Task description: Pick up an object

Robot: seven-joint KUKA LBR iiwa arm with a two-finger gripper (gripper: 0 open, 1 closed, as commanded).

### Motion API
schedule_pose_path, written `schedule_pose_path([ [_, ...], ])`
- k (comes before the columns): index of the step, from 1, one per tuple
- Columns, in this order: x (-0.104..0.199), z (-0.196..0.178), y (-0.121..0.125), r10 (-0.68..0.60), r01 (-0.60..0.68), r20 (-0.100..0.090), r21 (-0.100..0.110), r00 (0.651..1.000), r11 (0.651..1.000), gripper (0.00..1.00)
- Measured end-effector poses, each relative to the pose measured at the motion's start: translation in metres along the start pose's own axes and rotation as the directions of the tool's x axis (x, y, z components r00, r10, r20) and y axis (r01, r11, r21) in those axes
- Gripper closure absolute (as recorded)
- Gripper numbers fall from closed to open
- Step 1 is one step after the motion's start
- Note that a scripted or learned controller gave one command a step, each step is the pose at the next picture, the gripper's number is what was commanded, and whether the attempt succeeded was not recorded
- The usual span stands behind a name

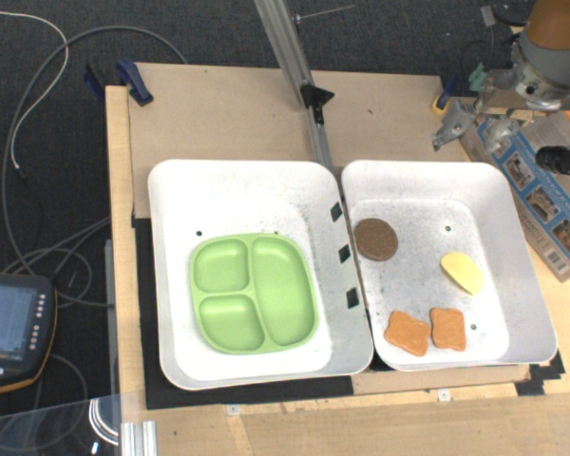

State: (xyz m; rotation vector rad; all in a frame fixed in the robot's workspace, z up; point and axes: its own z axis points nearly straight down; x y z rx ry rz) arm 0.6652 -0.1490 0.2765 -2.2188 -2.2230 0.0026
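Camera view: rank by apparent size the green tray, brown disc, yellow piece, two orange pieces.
1. Green three-compartment plastic tray, by far.
2. Round brown flat disc.
3. Pale yellow wedge-shaped piece, left orange toast-like piece, right orange toast-like piece: too alike to rank.

bright even light, soft shadows, sharp

Green tray (pixel 255 294); brown disc (pixel 375 239); yellow piece (pixel 463 273); white bins (pixel 171 198).

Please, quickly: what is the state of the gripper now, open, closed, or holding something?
Gripper: cannot be told; it is above the bench beyond the right bin, holding nothing visible.
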Motion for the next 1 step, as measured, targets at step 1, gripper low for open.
schedule_pose_path([
  [1,-0.0374,0.0708,0.0129,0.006,-0.006,0.000,0.006,1.000,1.000,0.00],
])
